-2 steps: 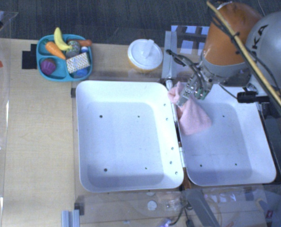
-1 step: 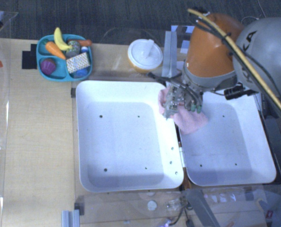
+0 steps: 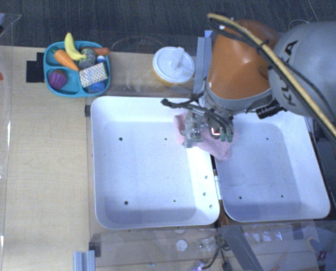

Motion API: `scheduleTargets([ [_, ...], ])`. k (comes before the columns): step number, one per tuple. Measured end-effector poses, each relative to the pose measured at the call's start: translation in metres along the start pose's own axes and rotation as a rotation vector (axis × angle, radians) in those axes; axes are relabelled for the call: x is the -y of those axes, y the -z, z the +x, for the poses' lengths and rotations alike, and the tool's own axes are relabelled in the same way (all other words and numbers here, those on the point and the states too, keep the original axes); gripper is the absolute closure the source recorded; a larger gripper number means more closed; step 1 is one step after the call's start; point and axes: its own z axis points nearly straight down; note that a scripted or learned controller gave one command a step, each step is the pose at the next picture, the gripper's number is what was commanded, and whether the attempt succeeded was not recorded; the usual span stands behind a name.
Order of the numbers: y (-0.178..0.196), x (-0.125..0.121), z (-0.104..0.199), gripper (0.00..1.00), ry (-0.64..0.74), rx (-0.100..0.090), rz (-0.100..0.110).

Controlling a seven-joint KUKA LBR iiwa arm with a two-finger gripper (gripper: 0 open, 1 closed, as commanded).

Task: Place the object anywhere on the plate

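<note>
A pink, soft-looking object point(image 3: 219, 147) lies across the ridge between the two white bins, near their far edge. My gripper point(image 3: 203, 130) hangs straight over it and hides its middle, so pink shows to the left and lower right of the gripper. Whether the object is lifted or resting I cannot tell. The blue divided plate point(image 3: 50, 88) sits on the bench at the far left, well away from the gripper. It carries a toy banana point(image 3: 72, 47), a carrot point(image 3: 64, 58), a purple piece point(image 3: 57, 79) and a chequered block point(image 3: 94, 74).
The left bin point(image 3: 139, 168) and the right bin point(image 3: 275, 174) stand side by side. A white lidded cup point(image 3: 174, 65) stands behind the left bin's far edge, between gripper and plate. The orange wrist band point(image 3: 237, 66) and grey arm loom over the right bin.
</note>
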Motion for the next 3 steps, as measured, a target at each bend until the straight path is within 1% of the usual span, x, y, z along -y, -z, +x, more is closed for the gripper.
scheduleTargets([
  [1, -0.009, -0.040, 0.028, 1.00, 0.004, -0.002, 0.001],
  [2, 0.003, -0.080, 0.056, 1.00, 0.003, -0.001, 0.001],
  [3, 0.003, -0.080, 0.055, 0.00, 0.002, 0.000, 0.001],
])
